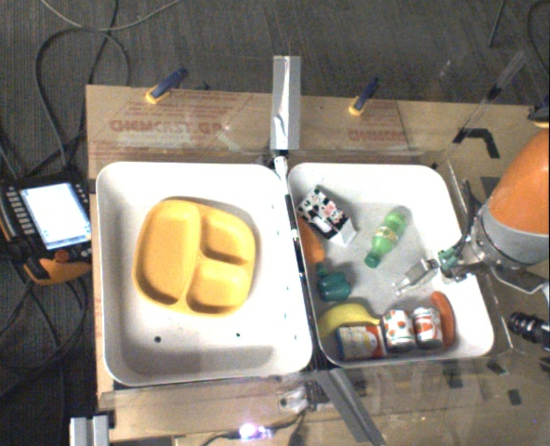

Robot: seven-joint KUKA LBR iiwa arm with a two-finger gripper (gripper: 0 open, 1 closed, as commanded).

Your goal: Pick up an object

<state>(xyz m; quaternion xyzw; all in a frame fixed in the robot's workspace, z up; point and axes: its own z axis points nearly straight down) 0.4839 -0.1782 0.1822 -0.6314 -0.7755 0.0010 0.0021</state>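
End effector (424, 269), grip state unclear, hovers between green bottle (386, 236) and cans (412, 328).

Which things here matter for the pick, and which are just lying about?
For the pick, in the right bin:
green bottle
black-and-white box
teal cup
yellow banana
small cans
gripper

Lying about:
yellow divided tray
handheld screen
cables

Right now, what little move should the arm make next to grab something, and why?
Probably a short drop toward the cans. The gripper hovers in the right bin with nothing between its fingers, and the cans lie just below it in the view, nearer than the green bottle.
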